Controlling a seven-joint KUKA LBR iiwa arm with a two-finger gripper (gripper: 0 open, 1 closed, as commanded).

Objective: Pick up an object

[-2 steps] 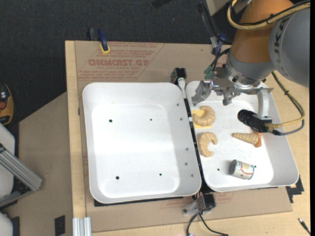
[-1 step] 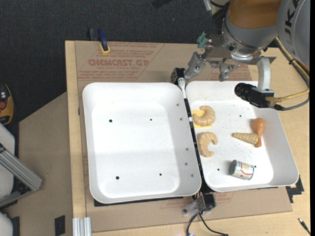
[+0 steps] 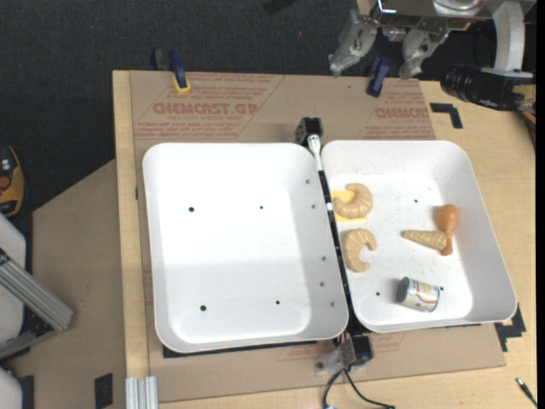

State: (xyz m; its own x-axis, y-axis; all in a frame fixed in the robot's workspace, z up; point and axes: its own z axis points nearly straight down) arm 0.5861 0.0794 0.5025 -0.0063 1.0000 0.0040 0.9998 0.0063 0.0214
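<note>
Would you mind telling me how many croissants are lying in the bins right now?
2, both in the right bin near the divider: one croissant at its upper left, the other croissant just below it. None looks hidden.

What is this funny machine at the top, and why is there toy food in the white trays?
That machine is a robot arm, and the part you see at the top is its gripper, a metal hand with two fingers. It hangs above the bench, behind the trays, with nothing between its fingers. The picture comes from a camera fixed overhead, looking down at a slant. Two shallow white bins sit side by side on a brown board. The right bin holds five small things: two croissants near the middle divider, an ice cream cone, a chicken drumstick and a small can lying on its side. The robot's job is to pick one up; it has not yet.
</note>
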